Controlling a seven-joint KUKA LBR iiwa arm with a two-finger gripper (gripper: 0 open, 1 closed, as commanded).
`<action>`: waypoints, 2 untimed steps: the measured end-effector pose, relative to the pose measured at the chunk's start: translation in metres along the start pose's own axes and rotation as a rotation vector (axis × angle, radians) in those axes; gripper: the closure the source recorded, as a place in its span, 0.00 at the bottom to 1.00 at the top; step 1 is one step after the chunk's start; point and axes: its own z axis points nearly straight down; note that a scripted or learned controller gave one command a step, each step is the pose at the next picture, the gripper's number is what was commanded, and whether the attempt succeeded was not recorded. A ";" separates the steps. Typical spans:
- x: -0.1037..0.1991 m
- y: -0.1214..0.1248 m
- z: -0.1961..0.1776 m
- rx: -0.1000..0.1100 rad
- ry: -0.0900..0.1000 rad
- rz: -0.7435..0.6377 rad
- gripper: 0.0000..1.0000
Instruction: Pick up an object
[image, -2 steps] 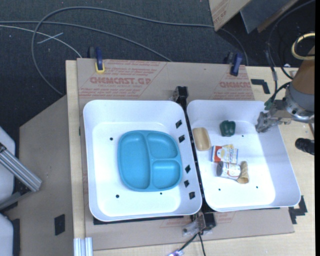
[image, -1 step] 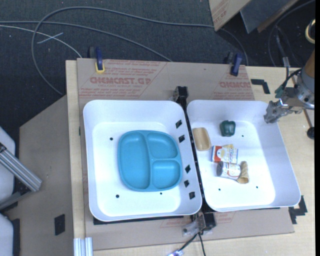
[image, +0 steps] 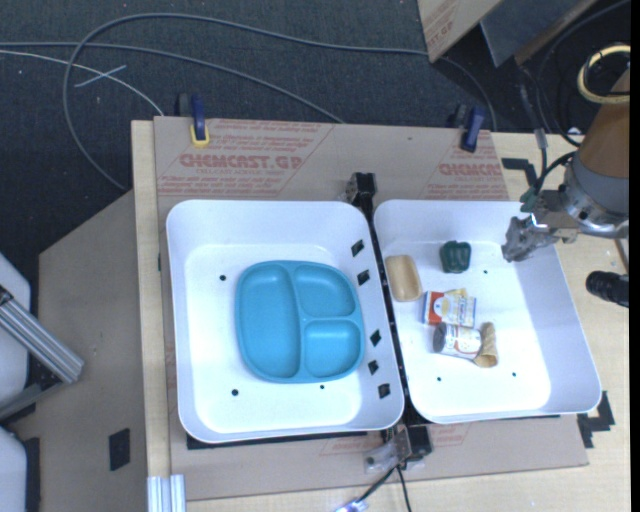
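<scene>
The right bin (image: 540, 370) holds a dark green pepper-like object (image: 456, 257) near its back, a tan bread-like piece (image: 403, 278) by its left wall, and a small red-and-white packet (image: 452, 308) beside a grey-and-tan item (image: 468, 342) in its middle. My gripper (image: 524, 240) hangs at the bin's back right part, to the right of the green object and apart from it. Nothing shows between its fingers.
The left bin (image: 200, 250) carries a blue divided plate (image: 299, 320). Black clips run along the divider between the bins (image: 372, 290). Clamps (image: 199, 120) hold the board at the back, and cables lie on the dark floor beyond.
</scene>
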 end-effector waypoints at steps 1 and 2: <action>0.062 -0.009 0.000 0.000 0.001 -0.002 1.00; 0.122 -0.016 -0.005 0.000 0.001 -0.003 1.00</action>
